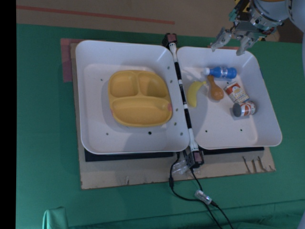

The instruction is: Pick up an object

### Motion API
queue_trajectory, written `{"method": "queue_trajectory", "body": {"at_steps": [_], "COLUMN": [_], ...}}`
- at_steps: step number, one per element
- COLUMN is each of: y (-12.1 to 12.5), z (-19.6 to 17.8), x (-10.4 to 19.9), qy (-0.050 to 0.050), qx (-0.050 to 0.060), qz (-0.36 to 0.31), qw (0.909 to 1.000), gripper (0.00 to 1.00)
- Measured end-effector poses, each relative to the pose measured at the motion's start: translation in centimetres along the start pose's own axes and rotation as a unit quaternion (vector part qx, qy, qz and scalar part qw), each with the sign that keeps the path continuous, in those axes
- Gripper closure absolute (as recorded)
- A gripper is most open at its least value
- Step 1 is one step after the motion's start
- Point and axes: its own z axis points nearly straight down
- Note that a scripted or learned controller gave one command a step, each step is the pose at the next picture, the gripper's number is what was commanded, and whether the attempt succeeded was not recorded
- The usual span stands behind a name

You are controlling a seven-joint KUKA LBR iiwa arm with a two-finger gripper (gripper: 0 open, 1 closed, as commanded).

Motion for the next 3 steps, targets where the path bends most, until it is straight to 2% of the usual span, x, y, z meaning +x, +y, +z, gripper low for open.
{"method": "queue_trajectory", "body": {"at_steps": [1,2,3], "y": [-6.3,-10.6,-10.4], "z": [9.5,13.0,11.4], "x": [-4.6,-6.8,-7.2], "qy": [-0.002,-0.005,-0.009], "qx": [0.000,-0.017,-0.025], "qz": [0.001,-0.002,0.002], "qw": [1.0000,0.9998,0.9997], "gripper": [0.00,0.00,1.00]}}
